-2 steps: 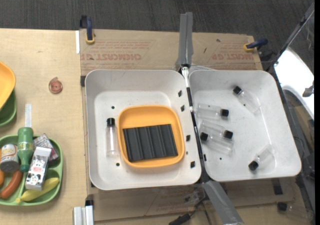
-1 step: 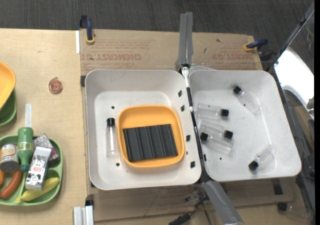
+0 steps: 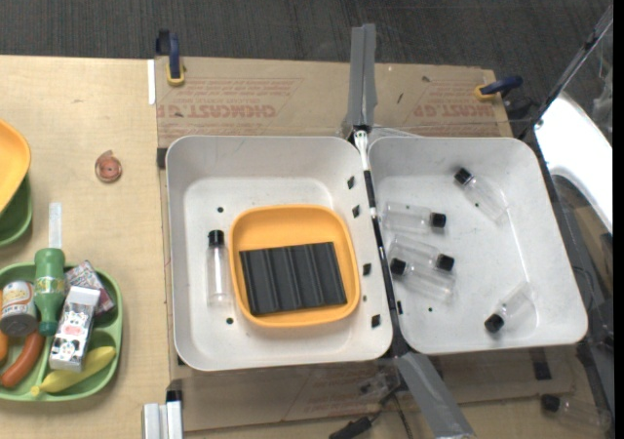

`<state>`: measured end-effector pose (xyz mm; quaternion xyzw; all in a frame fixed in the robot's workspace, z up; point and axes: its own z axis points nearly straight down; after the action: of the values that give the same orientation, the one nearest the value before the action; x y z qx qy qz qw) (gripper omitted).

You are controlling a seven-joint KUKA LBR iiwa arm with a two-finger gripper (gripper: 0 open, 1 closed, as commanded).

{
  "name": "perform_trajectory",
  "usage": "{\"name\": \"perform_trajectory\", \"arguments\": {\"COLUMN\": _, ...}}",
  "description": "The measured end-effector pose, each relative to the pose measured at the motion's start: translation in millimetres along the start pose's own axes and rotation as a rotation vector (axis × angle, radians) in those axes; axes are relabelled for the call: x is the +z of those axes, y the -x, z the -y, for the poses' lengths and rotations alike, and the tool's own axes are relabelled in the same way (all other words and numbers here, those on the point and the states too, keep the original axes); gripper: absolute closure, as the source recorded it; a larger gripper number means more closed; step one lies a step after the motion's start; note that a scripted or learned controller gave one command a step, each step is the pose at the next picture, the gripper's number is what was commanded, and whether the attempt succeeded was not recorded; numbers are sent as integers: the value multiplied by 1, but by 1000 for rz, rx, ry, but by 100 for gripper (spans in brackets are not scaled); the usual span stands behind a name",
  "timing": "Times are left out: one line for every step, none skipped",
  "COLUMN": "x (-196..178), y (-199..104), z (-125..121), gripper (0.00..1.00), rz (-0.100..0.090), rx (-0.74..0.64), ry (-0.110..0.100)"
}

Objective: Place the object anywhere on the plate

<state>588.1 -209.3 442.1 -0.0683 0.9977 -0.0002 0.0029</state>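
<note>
An orange plate (image 3: 292, 222) with a dark ribbed insert (image 3: 292, 277) lies in the middle of the left bin (image 3: 185, 193). A clear vial with a black cap (image 3: 215, 261) rests on the bin floor just left of the plate, upright along the view, cap at its far end. Several more clear vials with black caps are scattered in the right bin (image 3: 546, 232), among them one at the back (image 3: 476, 186), one near the front right (image 3: 509, 310) and a pair near the divider (image 3: 421, 269).
A green tray of toy food (image 3: 58, 349) and an orange bowl (image 3: 10, 174) stand on the wooden table at the left. A small pink disc (image 3: 109, 168) lies near them. A grey post (image 3: 363, 76) rises behind the bins. White machinery (image 3: 585, 149) stands at the right edge.
</note>
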Motion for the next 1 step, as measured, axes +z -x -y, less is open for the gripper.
{"name": "perform_trajectory", "arguments": {"x": 0, "y": 0, "z": 0, "gripper": 0, "rz": 0, "rx": 0, "ry": 0}}
